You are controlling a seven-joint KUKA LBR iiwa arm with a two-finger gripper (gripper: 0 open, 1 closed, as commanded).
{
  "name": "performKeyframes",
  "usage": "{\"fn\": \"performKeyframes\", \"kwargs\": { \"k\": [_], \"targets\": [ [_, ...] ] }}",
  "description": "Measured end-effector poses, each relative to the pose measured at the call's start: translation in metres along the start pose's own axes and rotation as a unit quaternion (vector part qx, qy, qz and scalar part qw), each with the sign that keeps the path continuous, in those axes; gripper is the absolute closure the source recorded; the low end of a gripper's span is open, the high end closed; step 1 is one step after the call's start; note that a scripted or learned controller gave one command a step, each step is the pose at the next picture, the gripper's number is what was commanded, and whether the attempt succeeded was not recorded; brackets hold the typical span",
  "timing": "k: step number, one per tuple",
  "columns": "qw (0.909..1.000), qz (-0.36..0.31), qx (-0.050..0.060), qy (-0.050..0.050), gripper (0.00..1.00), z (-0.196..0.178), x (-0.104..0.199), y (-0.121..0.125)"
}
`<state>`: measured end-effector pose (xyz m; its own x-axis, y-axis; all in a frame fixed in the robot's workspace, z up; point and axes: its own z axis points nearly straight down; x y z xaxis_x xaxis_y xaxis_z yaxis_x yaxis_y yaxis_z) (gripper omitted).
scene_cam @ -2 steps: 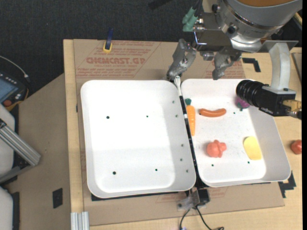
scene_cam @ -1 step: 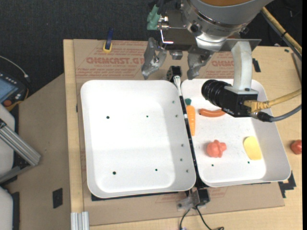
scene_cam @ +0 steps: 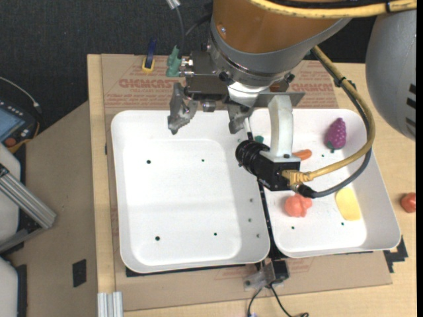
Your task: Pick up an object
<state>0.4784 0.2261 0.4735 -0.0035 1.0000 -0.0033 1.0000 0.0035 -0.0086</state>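
While the gripper (scene_cam: 206, 119) is hovering with fingers spread and nothing between them over the left bin's (scene_cam: 132, 243) far edge, the right bin (scene_cam: 377, 233) is holding purple grapes (scene_cam: 336, 133), an orange carrot (scene_cam: 301, 154), a pink piece (scene_cam: 297, 205) and a yellow piece (scene_cam: 348, 203).

Purple grapes (scene_cam: 336, 133), pink lump (scene_cam: 297, 205), yellow piece (scene_cam: 348, 203), possibly carrot (scene_cam: 301, 154): right bin.

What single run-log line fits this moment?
end effector: open, nothing held, over left bin | right bin: grapes, yellow piece, pink piece
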Motion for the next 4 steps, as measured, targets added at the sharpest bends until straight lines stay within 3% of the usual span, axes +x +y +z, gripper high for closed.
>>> {"fn": "performKeyframes", "kwargs": {
  "k": [1, 2, 3, 4],
  "targets": [
    [1.0, 0.001, -0.005, 0.002, 1.0, -0.015, -0.001, 0.001],
    [1.0, 0.001, -0.007, 0.003, 1.0, -0.047, -0.002, 0.001],
    [1.0, 0.005, -0.007, 0.002, 1.0, -0.063, -0.053, 0.01],
    [1.0, 0.006, 0.001, -0.001, 1.0, 0.031, -0.111, 0.047]
  ]
}}
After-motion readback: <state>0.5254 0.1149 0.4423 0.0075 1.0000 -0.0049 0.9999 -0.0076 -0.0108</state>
